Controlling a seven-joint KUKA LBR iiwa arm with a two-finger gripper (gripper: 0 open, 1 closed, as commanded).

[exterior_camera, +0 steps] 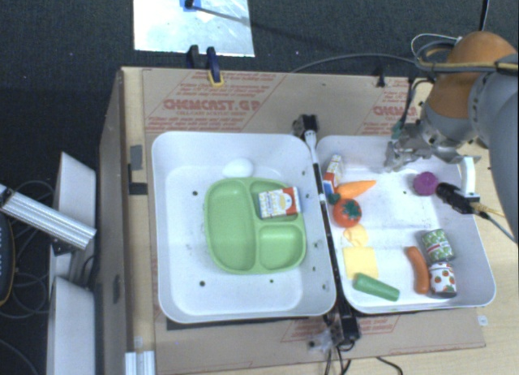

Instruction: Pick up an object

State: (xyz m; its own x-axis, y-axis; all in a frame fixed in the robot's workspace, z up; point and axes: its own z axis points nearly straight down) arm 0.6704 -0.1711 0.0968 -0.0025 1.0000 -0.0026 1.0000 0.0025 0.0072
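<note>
Gripper of mine hovers near purple ball, closure indiscernible; ball seems light, smooth; grasp across middle.

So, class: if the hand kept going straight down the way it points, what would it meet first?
Probably the bare white floor of the right bin, left of the purple ball. The hand seems offset from it, though depth is unclear.

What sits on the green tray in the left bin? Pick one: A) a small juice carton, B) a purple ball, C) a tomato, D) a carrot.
A: the small juice carton lies in the upper right compartment of the green tray, inside the left bin.
</note>
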